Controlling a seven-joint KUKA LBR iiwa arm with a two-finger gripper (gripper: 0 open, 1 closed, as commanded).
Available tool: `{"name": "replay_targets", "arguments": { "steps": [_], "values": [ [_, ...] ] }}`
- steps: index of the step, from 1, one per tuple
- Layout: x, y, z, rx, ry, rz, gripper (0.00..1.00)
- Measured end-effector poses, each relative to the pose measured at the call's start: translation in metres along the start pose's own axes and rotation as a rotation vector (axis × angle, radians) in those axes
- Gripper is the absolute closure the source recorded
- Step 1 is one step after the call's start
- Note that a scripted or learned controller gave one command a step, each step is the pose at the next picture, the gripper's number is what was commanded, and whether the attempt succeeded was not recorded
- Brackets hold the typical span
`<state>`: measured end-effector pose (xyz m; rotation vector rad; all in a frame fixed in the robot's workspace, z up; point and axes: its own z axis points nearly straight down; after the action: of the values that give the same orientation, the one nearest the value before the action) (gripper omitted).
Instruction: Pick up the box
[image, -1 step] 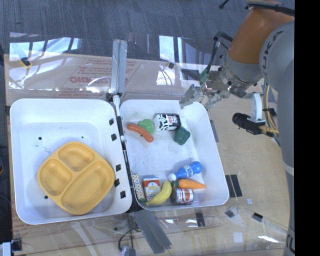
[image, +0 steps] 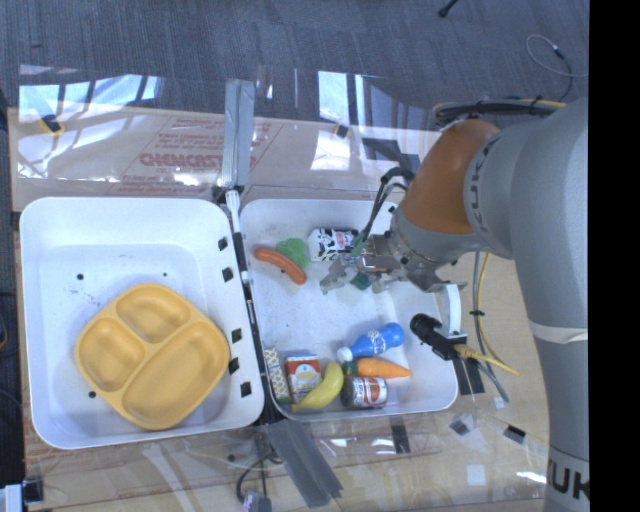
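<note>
The small red and white printed cardboard box (image: 302, 376) lies flat at the near edge of the right white bin (image: 300, 318), touching the yellow plastic banana (image: 324, 388) on its right, with a silver and red can (image: 366, 392) just beyond that. The pincer (image: 350, 274) hangs over the far middle of the same bin, well apart from the box, near a green toy (image: 294, 250) and an orange sausage (image: 281, 264); whether it is released or clenched I cannot tell. A yellow divided plate (image: 150, 354) lies in the left white bin (image: 60, 240).
</note>
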<state>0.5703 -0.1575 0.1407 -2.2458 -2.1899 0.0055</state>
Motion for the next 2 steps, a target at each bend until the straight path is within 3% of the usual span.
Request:
{"name": "replay_targets", "arguments": {
  "steps": [1, 2],
  "values": [
    [0.040, -0.032, 0.050, 0.002, 0.002, 0.387, 0.00],
    [0.083, -0.051, -0.050, -0.003, 0.001, 0.165, 0.00]
  ]
}}
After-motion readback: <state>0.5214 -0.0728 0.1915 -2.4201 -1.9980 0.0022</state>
